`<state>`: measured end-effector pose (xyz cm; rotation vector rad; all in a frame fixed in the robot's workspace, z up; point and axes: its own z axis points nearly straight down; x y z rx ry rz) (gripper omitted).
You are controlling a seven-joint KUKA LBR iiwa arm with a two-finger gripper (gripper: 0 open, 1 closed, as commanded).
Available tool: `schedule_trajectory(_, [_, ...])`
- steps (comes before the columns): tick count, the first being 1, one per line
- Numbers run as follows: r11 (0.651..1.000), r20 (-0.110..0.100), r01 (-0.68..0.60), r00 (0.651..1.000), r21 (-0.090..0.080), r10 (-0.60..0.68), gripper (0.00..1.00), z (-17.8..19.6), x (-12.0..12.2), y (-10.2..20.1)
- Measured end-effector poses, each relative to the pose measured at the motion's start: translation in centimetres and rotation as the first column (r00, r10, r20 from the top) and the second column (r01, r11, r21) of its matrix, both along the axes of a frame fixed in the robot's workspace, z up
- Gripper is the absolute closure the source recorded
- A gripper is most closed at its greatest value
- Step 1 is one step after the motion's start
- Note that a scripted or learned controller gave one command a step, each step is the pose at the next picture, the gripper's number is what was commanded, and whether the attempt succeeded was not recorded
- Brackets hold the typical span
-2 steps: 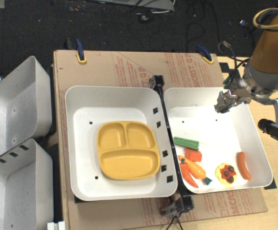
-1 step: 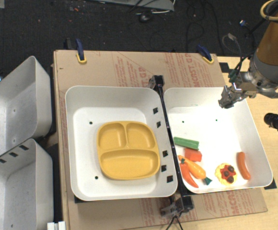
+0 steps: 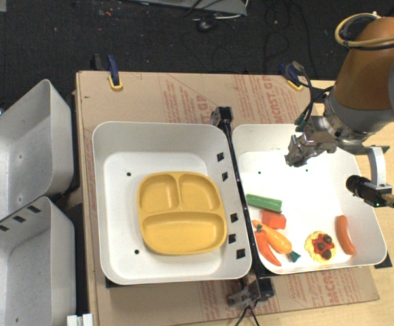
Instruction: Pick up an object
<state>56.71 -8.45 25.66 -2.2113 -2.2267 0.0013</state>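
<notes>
My gripper (image 3: 297, 156) hangs over the back part of the right bin (image 3: 319, 182), above bare white floor. Nothing shows between its fingers. Toys lie along the bin's front: a green stick (image 3: 263, 202), a small red piece (image 3: 274, 219), an orange carrot (image 3: 276, 238) with a red strip beside it, a little pizza (image 3: 320, 245) and a sausage (image 3: 345, 234). All of them sit well in front of the gripper, toward the near edge.
The left bin (image 3: 115, 182) holds a yellow divided plate (image 3: 181, 212). A black divider (image 3: 232, 182) with clips runs between the bins. Two spare white bins (image 3: 20, 182) stand off the bench at the left. A black fixture (image 3: 368, 190) juts over the right bin's right rim.
</notes>
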Motion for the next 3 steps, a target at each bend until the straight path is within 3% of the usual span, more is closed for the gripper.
schedule_trajectory(3, [1.000,0.001,-0.001,1.000,0.000,0.001,1.00,-1.8,-4.0,15.5])
